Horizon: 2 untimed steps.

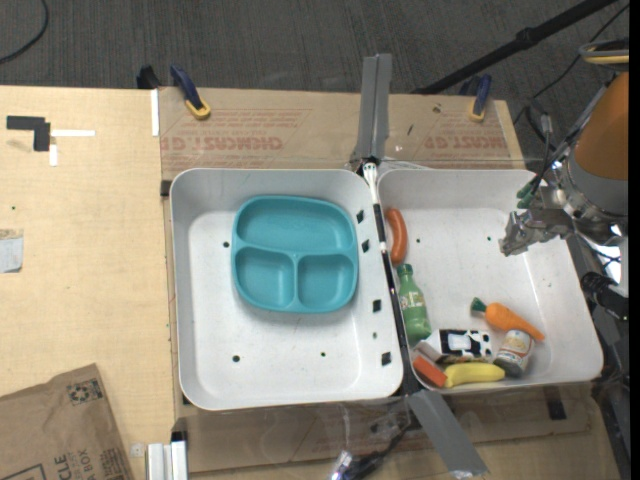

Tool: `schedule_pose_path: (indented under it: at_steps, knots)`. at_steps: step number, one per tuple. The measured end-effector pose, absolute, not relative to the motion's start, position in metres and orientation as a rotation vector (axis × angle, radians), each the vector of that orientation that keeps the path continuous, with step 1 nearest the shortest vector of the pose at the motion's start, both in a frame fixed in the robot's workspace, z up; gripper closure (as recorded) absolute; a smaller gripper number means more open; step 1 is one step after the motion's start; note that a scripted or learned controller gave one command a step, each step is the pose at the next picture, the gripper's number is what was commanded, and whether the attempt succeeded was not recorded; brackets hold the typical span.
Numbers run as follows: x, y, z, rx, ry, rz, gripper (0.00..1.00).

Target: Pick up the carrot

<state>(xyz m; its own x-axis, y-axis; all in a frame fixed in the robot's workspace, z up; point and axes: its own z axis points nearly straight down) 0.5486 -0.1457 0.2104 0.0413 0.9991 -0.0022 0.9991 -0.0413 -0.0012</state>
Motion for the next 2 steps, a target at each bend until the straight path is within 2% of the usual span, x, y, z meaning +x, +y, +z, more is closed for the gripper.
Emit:
schedule_pose_path:
  at_steps: [1, 2]
  knots:
    - [0.5267, -0.1655, 0.2164, 2.148, 2.294, -0.004, 1.00]
    - [0.5268, -0.1654, 0.2164, 2.148, 2.294, -0.003, 0.00]
